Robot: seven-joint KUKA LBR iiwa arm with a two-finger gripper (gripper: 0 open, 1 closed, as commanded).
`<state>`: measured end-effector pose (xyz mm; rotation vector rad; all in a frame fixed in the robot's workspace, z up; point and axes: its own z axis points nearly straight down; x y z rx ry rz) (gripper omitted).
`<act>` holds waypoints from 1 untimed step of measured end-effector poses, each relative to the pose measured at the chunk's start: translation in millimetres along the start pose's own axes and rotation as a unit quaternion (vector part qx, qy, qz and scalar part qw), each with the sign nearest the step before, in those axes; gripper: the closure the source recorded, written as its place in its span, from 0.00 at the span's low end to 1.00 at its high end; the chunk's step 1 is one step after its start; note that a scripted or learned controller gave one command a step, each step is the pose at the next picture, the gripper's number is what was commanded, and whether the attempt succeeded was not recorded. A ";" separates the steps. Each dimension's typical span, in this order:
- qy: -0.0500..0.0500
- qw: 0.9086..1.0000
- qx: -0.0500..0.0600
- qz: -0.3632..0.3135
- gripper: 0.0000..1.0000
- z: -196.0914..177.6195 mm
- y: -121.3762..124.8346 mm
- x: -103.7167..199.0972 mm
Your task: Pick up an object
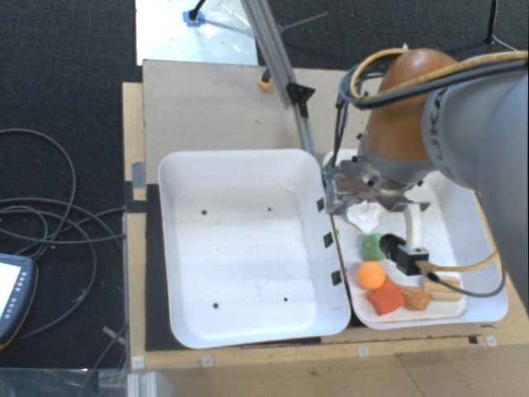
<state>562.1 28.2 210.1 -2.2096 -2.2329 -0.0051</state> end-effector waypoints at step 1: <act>0.000 1.000 -0.001 0.000 1.00 -18.9 12.2 50.1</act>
